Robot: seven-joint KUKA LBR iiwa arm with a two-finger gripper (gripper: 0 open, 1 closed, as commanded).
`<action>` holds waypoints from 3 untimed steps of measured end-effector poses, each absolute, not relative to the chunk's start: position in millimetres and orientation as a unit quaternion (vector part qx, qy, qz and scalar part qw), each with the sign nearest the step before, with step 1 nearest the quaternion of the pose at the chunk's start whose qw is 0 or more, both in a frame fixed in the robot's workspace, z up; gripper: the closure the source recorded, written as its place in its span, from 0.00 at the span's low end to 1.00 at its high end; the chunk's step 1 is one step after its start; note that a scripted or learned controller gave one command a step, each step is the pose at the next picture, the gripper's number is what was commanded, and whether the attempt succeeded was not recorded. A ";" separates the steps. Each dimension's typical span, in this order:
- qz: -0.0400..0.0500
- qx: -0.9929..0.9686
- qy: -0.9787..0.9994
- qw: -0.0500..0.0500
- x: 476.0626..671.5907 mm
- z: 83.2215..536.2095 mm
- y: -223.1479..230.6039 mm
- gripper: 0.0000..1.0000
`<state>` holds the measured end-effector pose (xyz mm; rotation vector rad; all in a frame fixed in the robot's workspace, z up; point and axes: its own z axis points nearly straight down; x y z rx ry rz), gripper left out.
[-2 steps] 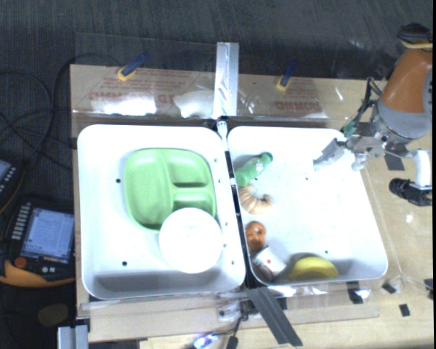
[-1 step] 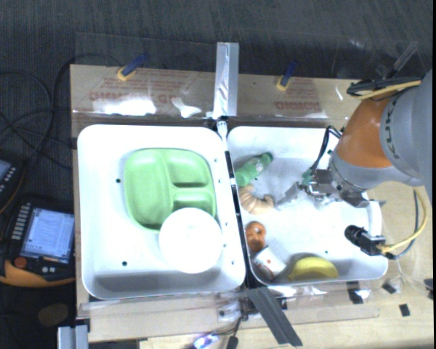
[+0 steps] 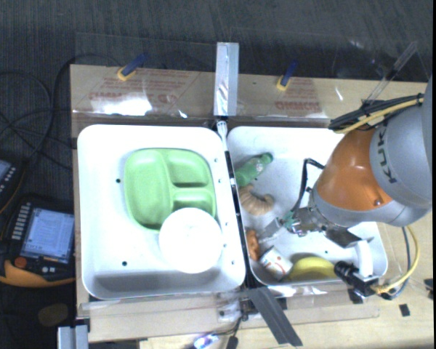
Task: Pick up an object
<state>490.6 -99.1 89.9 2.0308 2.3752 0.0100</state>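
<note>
Your gripper sits low in the right bin, at the centre-right of the frame, under the orange wrist. Whether it is spread or pinching, you cannot tell. Just above-left of it lies a tan round object; below it a banana, beside a small red-and-white piece. A green bottle lies further up. The left bin holds a green tray and a white disc.
</note>
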 end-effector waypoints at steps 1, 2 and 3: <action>0.002 0.596 0.803 0.001 537.1 88.3 -108.1 0.00; 0.000 0.471 0.882 0.003 574.4 88.3 -111.9 0.00; 0.000 0.332 0.943 0.006 564.5 88.9 -210.0 0.00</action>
